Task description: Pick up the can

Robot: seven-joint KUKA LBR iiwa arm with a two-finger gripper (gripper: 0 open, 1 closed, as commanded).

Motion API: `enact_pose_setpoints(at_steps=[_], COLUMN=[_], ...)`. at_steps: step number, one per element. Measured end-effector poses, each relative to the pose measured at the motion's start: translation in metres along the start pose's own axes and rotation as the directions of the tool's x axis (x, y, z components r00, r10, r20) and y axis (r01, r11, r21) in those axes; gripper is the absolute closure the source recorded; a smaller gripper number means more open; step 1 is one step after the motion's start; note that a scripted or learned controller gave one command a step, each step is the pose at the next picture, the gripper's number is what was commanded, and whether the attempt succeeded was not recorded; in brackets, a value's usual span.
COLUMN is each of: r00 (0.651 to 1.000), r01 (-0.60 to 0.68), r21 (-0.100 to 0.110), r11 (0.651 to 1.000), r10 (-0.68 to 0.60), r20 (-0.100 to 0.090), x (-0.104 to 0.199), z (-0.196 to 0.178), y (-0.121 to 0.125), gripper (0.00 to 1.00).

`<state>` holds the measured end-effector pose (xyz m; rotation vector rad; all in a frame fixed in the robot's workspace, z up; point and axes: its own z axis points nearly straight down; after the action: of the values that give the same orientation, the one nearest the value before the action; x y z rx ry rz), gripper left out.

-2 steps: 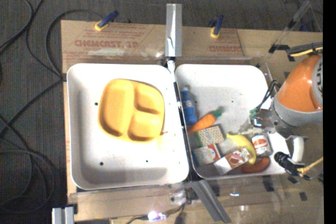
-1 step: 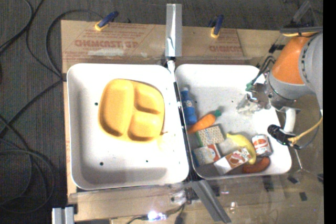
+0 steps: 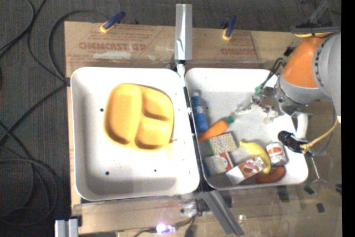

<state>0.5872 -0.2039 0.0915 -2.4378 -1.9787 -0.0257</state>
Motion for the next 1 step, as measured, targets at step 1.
enact_pose_setpoints(at_steps=[1], r00=[0.998], r01=[0.055], r21=[0.013], r11=[0.998], r10=[-0.055], r20=[0.003], x=[0.0206], z=[0.0031], y=[0.0829], gripper=[0.00])
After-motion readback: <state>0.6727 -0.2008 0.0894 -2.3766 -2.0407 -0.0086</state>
